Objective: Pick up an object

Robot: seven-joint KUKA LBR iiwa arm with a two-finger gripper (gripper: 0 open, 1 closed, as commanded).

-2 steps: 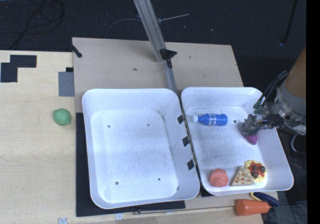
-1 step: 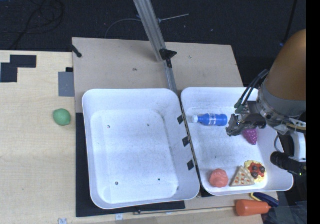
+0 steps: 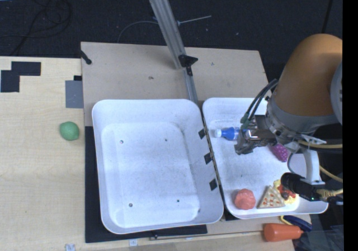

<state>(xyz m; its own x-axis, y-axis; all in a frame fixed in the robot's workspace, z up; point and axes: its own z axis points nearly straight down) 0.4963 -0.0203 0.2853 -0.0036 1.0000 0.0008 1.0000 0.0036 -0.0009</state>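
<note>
Now, from the camera above the bench: the arm (image 3: 310, 76) is reaching in over the right bin (image 3: 224, 188), wrist low, and the gripper (image 3: 246, 142) sits just above that bin's upper middle. Whether it is clenched or released cannot be told from this slant; the dark metal of the tool blurs together, and nothing can be seen caught in it.

The nearest candidate is the small bottle (image 3: 225, 133), clear with a blue cap. It lies on its side just to the left of the tool, close to the divider between the bins. Its long axis runs roughly left to right, blue end pointing toward the gripper. That is the relation the next move looks to turn on: the bottle is beside the tool, not under it, so the judgement is that a short shift leftward is needed before any close could catch it.

Other choices lie in the same bin: a purple piece (image 3: 280, 151) just right of the tool, a red ball (image 3: 244, 198) near the front edge, and a pizza-slice toy (image 3: 273, 197) beside it. The left bin (image 3: 112, 115) stands alongside. Out on the bench, a green ball (image 3: 69, 131) rests far left and an orange carrot-like toy (image 3: 282, 232) lies in front of the right bin.

No label or writing is legible anywhere.
</note>
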